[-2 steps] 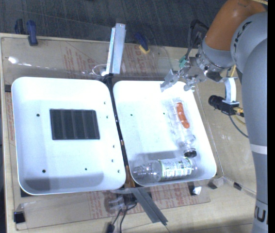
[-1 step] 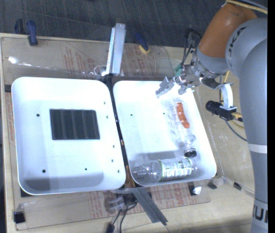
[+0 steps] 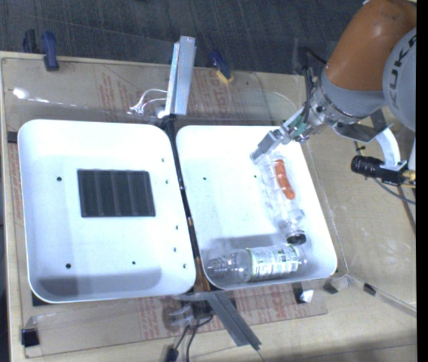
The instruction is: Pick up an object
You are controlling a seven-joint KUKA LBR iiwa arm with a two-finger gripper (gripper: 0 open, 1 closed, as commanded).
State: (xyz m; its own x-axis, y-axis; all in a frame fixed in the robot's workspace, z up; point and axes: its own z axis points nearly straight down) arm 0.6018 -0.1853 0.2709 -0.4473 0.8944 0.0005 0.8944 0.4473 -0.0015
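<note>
bench with two white bins, dark floor behind | your gripper [image 3: 263,151] hovers in the right bin [image 3: 221,202], grip state i cannot tell | clear bottle with orange inside [image 3: 281,191] lies just below it, long axis toward the near wall

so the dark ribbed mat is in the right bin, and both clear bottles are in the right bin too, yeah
Not quite. The camera view shows the dark ribbed mat in the left bin, not the right. Both clear bottles are indeed in the right bin.
</note>
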